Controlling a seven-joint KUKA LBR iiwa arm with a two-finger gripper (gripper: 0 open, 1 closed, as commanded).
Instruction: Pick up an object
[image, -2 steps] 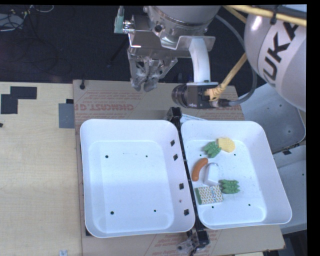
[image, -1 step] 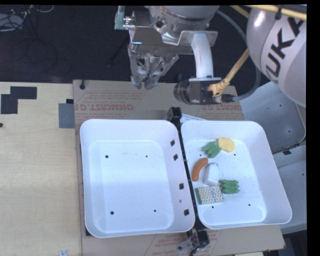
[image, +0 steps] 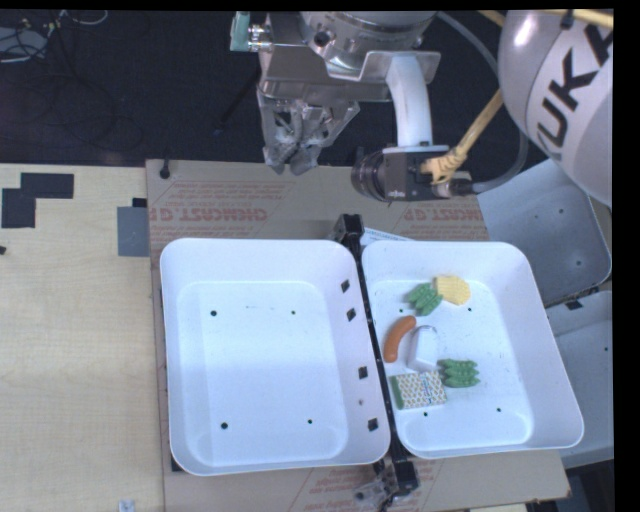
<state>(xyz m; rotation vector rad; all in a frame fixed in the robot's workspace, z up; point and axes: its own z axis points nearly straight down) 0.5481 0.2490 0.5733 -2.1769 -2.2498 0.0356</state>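
Observation:
My gripper (image: 296, 152) hangs high above the back edge of the left bin (image: 190, 300), well away from the objects. Nothing shows between its fingertips. The right bin (image: 520, 300) holds several small items: a yellow piece (image: 453, 290), a green leafy piece (image: 424, 297) beside it, an orange sausage-shaped piece (image: 398, 338), a white curved piece (image: 426, 350), a second green piece (image: 459, 373) and a patterned flat card (image: 418, 390).
A black hinge strip (image: 362, 330) runs between the two bins. Both bins rest on a brown cardboard sheet (image: 230, 205) on a pale wooden bench (image: 70, 350). The arm's grey body (image: 560, 80) and a yellow cable (image: 480, 125) cross the upper right.

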